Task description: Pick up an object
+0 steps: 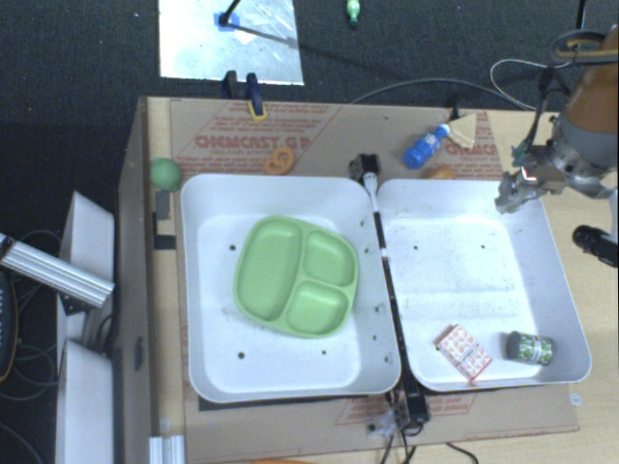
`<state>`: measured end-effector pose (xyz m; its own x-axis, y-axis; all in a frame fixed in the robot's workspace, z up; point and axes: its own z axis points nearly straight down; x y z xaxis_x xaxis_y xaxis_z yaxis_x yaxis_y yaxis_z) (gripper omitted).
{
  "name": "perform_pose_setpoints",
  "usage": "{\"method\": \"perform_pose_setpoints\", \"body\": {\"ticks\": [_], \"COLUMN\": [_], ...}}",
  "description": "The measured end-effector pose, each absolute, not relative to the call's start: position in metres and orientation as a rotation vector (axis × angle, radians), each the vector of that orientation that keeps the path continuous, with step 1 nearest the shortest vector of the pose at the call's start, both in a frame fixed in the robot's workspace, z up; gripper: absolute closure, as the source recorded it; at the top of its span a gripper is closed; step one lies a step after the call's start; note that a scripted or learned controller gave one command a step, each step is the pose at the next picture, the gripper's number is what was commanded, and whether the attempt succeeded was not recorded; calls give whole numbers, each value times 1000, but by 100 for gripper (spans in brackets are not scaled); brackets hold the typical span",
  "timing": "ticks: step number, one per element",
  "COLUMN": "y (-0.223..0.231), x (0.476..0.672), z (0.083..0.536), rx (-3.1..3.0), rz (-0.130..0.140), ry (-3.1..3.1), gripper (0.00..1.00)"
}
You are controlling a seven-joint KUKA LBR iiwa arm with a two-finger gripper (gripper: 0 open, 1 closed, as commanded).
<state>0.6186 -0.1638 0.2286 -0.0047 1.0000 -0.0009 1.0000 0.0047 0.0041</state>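
Hand [513,197]: positioned over the far right corner of the right bin [566,293], nothing visible in its grasp; whether released or clenched cannot be told. Candidate objects: small patterned packet [462,350] and dark green can [530,348], both lying at the near edge of the same bin, well apart from the hand. Left bin [208,259]: contains a green divided tray [296,275]. Judged progress: no grasp made; approach, descent and lift all outstanding.
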Motion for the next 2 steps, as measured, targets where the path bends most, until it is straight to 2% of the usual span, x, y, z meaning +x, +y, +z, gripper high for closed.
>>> {"method": "perform_pose_setpoints", "body": {"ticks": [1,2], "y": [-202,-160], "x": [669,630], "z": [244,188], "rx": [2213,2215], "rz": [2,1], "ry": [2224,2228], "gripper": [100,100]}}
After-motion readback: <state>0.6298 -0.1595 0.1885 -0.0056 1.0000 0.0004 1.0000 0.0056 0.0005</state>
